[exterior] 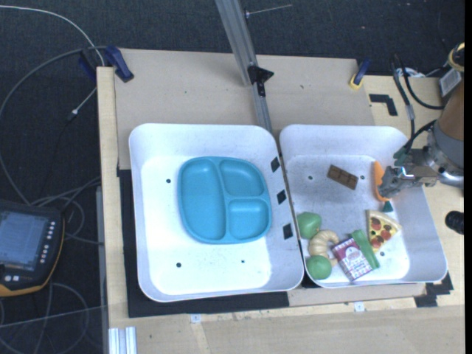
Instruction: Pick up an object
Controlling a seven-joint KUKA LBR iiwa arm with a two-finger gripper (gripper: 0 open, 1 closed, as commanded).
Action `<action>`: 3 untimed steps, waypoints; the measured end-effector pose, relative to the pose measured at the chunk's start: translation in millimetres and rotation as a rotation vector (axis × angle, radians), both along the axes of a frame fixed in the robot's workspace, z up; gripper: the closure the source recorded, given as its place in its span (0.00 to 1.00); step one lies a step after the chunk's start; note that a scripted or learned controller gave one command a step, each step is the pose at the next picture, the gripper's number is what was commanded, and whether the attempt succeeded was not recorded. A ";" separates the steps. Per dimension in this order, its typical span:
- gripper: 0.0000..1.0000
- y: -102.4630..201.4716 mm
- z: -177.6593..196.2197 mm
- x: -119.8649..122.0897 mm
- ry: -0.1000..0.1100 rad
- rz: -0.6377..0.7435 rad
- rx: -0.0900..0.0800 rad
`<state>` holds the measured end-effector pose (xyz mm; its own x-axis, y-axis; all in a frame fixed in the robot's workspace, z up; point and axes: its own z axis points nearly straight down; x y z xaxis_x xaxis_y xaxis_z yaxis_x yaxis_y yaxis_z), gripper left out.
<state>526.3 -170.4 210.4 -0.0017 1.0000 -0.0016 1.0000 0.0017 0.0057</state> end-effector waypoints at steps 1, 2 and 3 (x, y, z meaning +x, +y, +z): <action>1.00 2.1 59.1 10.6 -0.003 0.001 -0.001; 1.00 51.9 56.0 -0.9 0.008 0.004 0.005; 1.00 110.5 41.3 3.9 0.009 0.005 0.006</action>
